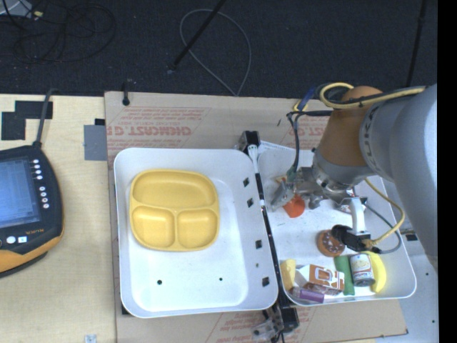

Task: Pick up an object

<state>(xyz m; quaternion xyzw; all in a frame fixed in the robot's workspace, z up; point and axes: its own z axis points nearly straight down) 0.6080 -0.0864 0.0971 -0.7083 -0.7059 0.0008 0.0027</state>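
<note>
Gripper [288,189] of the grey arm sits low in the right-hand white bin [403,281], near its upper left part, just above a small orange-red rounded object [294,207]. Whether its fingers are apart or together cannot be told; they are too small and cluttered by cables to read, and nothing is plainly seen between them.

Far left of that bin, at the bench edge, lies a grey and orange teach pendant with a blue screen [21,206]. Nearer, touching the right-hand bin's left wall, is the left-hand white bin [143,284], which holds a yellow plastic plate with three compartments [173,209].

Inside the right-hand bin, the orange-red object lies at upper left, just beside the gripper. Below and right of it is a round brown disc [330,244]. Along the bin's lower wall lie a pale yellow piece [288,271], a printed white and orange packet [323,276], a small purple item [309,292], a green stick [345,273], a labelled can [361,268] and a yellow banana-shaped toy [379,274].
</note>
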